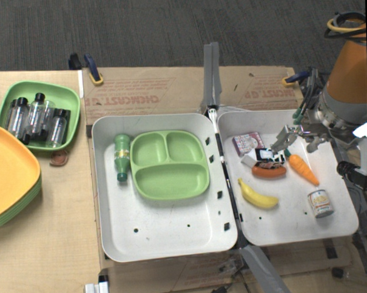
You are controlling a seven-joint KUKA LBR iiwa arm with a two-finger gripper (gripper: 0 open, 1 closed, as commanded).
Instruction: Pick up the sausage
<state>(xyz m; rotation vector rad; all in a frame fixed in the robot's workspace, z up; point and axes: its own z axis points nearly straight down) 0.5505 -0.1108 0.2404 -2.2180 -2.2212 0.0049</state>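
Observation:
The sausage (271,172) is a short red-orange piece lying flat in the middle of the right white bin (296,229). My gripper (267,159) reaches in from the right and sits directly on top of the sausage, its black and white tip covering the sausage's upper edge. Whether the sausage is gripped cannot be made out from this angle. The sausage still rests on the bin floor.
An orange carrot (305,170) lies just right of the sausage, a banana (258,195) below it, a pink packet (247,142) above left and a small can (320,203) at lower right. The left bin (169,237) holds a green divided plate (170,164) and a green bottle (121,156).

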